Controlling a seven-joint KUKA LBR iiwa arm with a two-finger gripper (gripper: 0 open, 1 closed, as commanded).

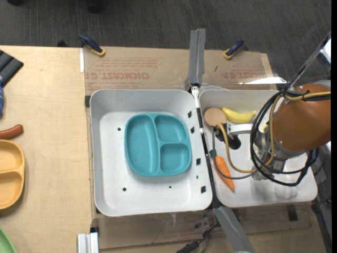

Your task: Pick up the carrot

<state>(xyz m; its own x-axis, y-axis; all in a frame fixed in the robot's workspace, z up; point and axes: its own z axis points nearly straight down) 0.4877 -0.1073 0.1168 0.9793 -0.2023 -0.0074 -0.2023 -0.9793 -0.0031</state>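
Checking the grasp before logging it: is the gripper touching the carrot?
Cannot tell. In the camera view the carrot lies by the right bin's left wall, but the arm's body hides the fingertips.

The carrot (224, 171), orange with a small green top, lies flat near the right bin's (310, 193) left wall, tip pointing down-right.

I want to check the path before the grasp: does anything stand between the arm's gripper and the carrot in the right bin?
The gripper itself is hidden under the arm, so its exact path is unclear. The carrot lies at the right bin's left wall. A dark cable loops from the arm close beside it and could get in the way.
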